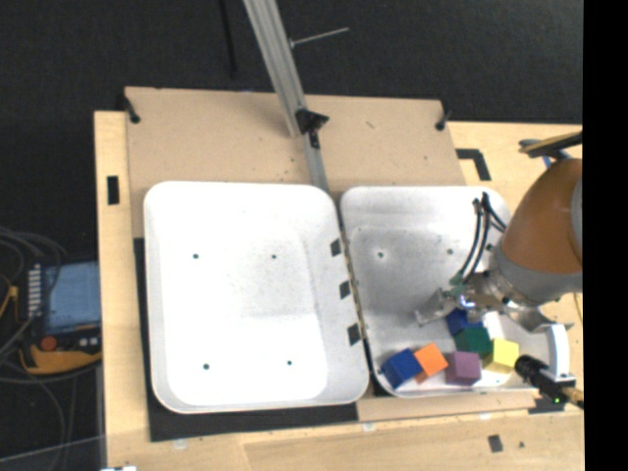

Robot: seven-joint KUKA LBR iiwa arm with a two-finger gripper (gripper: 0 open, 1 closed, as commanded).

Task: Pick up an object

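Observation:
Several small blocks lie in the front corner of the right bin (pixel 392 224): a blue block (pixel 400 366), an orange block (pixel 430 359), a purple block (pixel 464 367), a green block (pixel 476 341) and a yellow block (pixel 504 353). Another blue block (pixel 458 323) sits just behind the green one. My gripper (pixel 451 308) hangs low over the right bin, directly above that second blue block and partly covering it. The arm's orange band (pixel 545 229) rises behind it at the right.
The left bin (pixel 245 292) lies beside the right one, with a raised divider edge (pixel 348 287) between them. A slanted metal post (pixel 280 57) stands behind the bins. A blue box with cables (pixel 69 297) sits off the bench at the left.

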